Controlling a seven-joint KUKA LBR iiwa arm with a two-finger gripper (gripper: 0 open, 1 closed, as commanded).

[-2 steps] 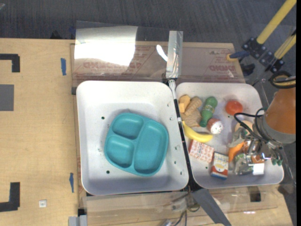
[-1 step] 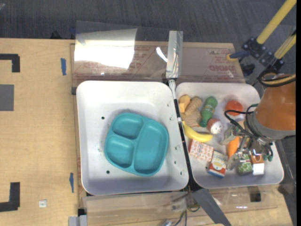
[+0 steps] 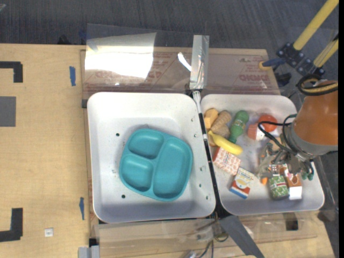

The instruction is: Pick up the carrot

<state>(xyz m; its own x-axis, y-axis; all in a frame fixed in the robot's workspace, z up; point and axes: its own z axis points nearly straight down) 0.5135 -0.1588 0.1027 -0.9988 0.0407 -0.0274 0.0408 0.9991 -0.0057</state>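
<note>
The right-hand shallow white plastic bin (image 3: 314,200) is holding the toy clutter. The grey arm's two-finger gripper (image 3: 279,164) is hanging low over it, and I cannot tell how its jaws are standing. A small orange plastic carrot (image 3: 264,180), seemingly, is peeking out just beside it. It is probably light, stiff and slick, so gripping mid-body looks safest.

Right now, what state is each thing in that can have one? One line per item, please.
teal divided plate: upright, lying flat in the left bin, compartments bare.
banana: lying in the right bin, near the divider.
green bottle: lying on its side.
small carton: lying flat, apart from the arm.
end effector: low in the right bin over the clutter; grasp not discernible.
carrot: cannot pick it out with certainty.
</note>
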